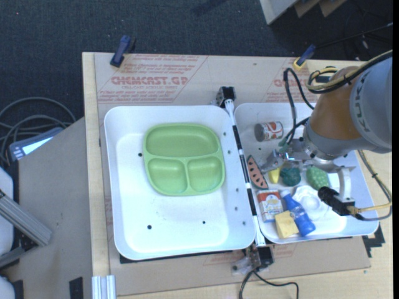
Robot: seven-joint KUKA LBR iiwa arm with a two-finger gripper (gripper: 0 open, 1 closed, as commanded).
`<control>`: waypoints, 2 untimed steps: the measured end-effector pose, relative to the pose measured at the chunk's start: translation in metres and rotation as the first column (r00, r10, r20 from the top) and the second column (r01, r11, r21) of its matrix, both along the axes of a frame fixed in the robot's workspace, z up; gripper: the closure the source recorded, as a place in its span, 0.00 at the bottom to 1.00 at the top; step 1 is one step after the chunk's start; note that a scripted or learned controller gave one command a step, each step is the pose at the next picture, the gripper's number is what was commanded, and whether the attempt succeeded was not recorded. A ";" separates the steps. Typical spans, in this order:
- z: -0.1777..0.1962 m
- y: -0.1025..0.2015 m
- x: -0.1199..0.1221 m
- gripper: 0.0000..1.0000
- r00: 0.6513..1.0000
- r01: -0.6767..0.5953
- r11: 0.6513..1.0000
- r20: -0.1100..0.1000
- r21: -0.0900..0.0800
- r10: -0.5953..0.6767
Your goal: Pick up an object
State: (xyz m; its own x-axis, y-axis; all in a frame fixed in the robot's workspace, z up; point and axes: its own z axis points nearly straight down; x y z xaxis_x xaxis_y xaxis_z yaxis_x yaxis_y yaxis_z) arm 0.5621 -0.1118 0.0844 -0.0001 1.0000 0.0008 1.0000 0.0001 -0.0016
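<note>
1. Two shallow white bins are sitting side by side on the bench: the left bin (124, 229) and the right bin (349, 228), both smooth plastic with rounded corners.
2. My gripper (288, 159) is reaching down into the right bin from 3 o'clock, at about that bin's middle. Whether it is gripping anything I cannot tell, since my grey and orange wrist is covering most of it.
3. One dark green rounded object (290, 176) is lying just beside the gripper at its 6 o'clock; I cannot tell whether they are touching.
4. One red and white can (270, 131) is lying on its side at the gripper's 11 o'clock, apart from it.
5. One watermelon slice (256, 172), a red wedge with dark seeds, is lying at 9 o'clock, against the bin's left wall.
6. One light green bumpy piece (317, 178) is lying at 4 o'clock.
7. One blue bottle (299, 215), one yellow block (285, 225) and one red and white packet (269, 204) are crowding together at the gripper's 6 o'clock, near the bin's front edge.
8. One pale green plate (184, 158) with three compartments, smooth and rounded, is lying flat in the left bin, toward its far half.
</note>
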 end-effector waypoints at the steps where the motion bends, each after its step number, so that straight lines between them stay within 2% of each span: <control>1: 0.010 0.000 0.000 1.00 1.000 0.001 1.000 0.002 -0.001 -0.001; 2: 0.101 0.101 0.029 1.00 1.000 -0.001 1.000 0.003 0.000 0.001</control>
